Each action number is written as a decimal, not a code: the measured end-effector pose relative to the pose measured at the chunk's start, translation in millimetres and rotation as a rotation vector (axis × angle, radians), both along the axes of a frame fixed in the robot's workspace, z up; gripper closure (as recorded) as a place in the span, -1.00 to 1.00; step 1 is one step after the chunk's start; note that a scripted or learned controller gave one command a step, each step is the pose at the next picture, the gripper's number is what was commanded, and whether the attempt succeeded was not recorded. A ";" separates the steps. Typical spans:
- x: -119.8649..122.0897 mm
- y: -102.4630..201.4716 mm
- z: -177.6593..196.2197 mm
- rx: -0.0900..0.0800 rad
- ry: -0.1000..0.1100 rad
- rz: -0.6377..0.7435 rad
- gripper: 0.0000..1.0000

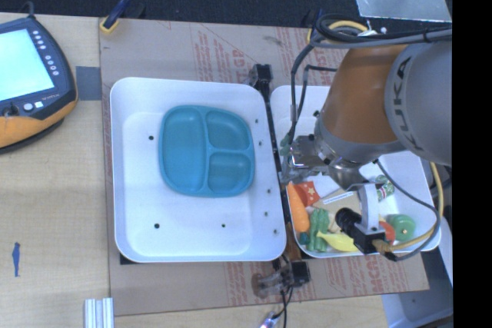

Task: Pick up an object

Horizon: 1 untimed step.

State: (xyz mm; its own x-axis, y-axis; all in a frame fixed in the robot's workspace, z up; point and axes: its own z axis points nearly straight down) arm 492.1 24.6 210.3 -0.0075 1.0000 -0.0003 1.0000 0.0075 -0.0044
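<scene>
Objects: a cluster of small toy pieces lies in the right bin (306,110), along its near edge and toward its near-left corner.
Orange carrot (297,209): lengthwise just inside the right bin's left wall, at the left end of the cluster.
Red piece (309,192): touching the carrot's far end, on the side away from the wall.
Green piece (318,224): just beside the carrot, nearer the bin's near edge.
Yellow piece (337,242): against the near edge, touching the green piece.
Round green piece (401,226): near the bin's near-right corner, well apart from the carrot, with a small red bit beside it.
End effector (301,156): low over the left part of the right bin, just beyond the red piece; whether it is clenched or released cannot be told from this angle, and no piece is seen in its grasp.
Arm (377,104): grey with an orange band, covering much of the right bin's far half.
Left bin (138,165): beside the right bin, their walls nearly touching.
Blue divided plate (206,150): flat in the left bin, toward its far half, three compartments facing up.
Cardboard sheet (192,46): spread under both bins.
Counter (54,203): pale wood.
Handheld screen unit (27,81): on the counter's left edge, well apart from the bins.
</scene>
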 end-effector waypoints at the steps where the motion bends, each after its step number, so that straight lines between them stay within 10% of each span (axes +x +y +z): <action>1: 105.8 -26.0 27.7 0.000 -0.002 -0.003 1.00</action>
State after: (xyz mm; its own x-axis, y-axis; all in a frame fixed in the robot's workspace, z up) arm 597.9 -1.5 238.0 -0.0047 1.0000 -0.0007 1.0000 0.0047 -0.0028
